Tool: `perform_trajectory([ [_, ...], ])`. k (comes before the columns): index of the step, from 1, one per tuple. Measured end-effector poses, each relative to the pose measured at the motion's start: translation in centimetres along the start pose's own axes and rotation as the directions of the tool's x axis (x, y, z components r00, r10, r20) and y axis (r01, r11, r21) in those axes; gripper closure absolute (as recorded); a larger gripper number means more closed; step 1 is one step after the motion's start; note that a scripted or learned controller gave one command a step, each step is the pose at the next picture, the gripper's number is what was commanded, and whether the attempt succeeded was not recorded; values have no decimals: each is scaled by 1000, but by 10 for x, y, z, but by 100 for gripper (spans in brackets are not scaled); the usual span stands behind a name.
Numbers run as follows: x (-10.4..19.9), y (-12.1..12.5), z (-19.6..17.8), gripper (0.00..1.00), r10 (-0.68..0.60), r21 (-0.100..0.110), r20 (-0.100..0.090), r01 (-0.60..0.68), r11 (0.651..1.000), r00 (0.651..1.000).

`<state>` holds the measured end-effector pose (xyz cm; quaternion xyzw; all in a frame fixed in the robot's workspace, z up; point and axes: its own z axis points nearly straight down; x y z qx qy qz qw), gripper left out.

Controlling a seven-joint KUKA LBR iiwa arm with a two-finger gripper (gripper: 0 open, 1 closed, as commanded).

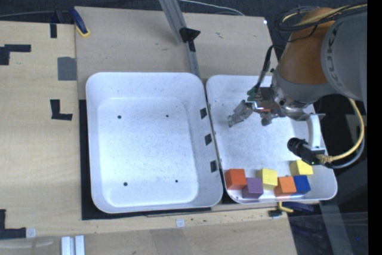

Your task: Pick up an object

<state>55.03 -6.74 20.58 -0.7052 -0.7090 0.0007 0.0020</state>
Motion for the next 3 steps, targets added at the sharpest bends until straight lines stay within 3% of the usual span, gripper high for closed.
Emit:
perform_trajectory([
  [1,52,11,15,0,-1,1,0,1,1000,1000],
  [2,63,28,-34,0,2,-7,1,-2,1000,1000],
  [3,41,23,-29,0,7,-1,4,-7,1000,1000],
])
